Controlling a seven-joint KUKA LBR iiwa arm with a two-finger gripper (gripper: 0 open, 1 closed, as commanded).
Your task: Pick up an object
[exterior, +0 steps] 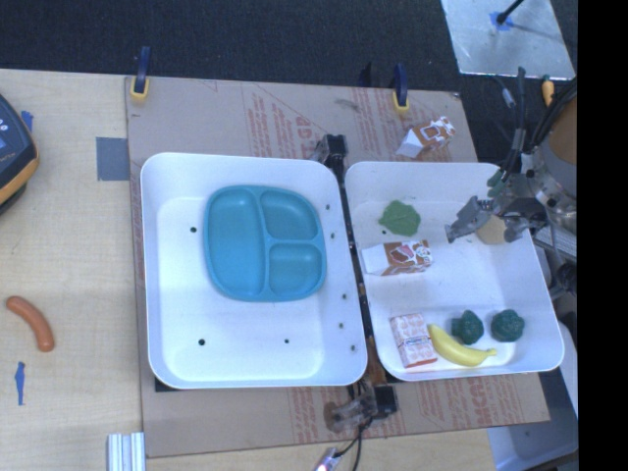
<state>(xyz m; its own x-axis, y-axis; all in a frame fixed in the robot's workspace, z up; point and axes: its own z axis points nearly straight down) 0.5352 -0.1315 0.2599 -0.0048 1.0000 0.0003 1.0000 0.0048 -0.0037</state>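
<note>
The grey two-finger claw (488, 219) hung spread wide and empty by the right white plastic bin's (510, 281) far right edge — the nearest pick, a flat green leaf-shaped toy (399, 217), lay low near the far left corner — so a close could skim over it.

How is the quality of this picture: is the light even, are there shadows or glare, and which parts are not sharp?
Camera view: the light is soft and even; the white bins look bright, almost washed out, with faint shadows inside the rims. The blue tray and the banana are fairly sharp. The hand is slightly blurred and dark. The small packet is too soft to read.
</note>
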